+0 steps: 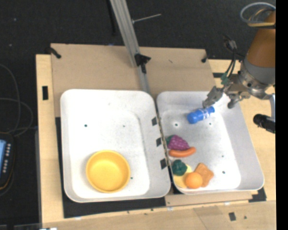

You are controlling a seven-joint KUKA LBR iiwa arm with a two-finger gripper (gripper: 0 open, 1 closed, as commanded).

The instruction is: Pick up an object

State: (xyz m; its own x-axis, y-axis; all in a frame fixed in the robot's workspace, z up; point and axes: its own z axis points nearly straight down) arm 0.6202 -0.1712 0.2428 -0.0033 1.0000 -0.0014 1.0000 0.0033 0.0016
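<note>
The bench (101, 66) carried two white bins side by side, left bin (110, 109) at 9 o'clock of centre and right bin (235, 152) at 3 o'clock. The arm (261, 47) reached in from 2 o'clock, wrist tilted down over the right bin's far edge. A yellow bowl (108, 170) sat upright at 6 o'clock in the left bin, alone. In the right bin a blue bottle (199, 114) lay on its side at 12 o'clock, apart from the pile, probably the easiest target. The gripper (222, 96) hung just beside the bottle at its 1 o'clock, fingers spread, nothing between them. Grapes (177, 142), carrot (182, 152), a green piece (178, 167), a biscuit (205, 172) and an orange (193, 180) crowded the 6 to 7 o'clock corner, touching.
</note>
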